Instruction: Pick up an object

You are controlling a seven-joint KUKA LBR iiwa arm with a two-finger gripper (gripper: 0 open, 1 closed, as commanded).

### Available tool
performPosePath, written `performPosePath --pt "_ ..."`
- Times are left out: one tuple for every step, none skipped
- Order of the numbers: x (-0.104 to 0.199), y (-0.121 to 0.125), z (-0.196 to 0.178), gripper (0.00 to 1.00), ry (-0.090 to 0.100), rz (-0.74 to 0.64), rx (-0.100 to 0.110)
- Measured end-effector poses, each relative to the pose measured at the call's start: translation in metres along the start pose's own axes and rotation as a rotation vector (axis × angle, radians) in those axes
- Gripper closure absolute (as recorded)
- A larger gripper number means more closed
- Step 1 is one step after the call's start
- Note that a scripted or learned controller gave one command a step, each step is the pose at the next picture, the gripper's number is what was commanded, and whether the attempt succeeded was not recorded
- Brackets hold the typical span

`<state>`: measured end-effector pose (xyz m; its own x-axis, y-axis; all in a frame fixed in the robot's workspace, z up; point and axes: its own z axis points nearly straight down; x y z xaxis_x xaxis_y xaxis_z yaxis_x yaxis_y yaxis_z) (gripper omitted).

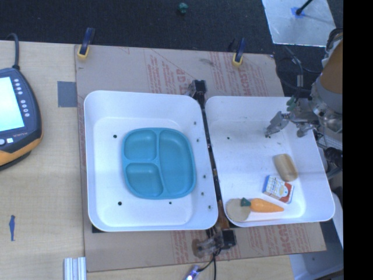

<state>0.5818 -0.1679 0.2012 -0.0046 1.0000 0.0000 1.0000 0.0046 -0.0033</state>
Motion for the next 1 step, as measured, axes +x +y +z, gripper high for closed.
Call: performPosePath --pt "-0.0420 -0.0199 0.0506 0.00 -0.002 -0.001 0.002"
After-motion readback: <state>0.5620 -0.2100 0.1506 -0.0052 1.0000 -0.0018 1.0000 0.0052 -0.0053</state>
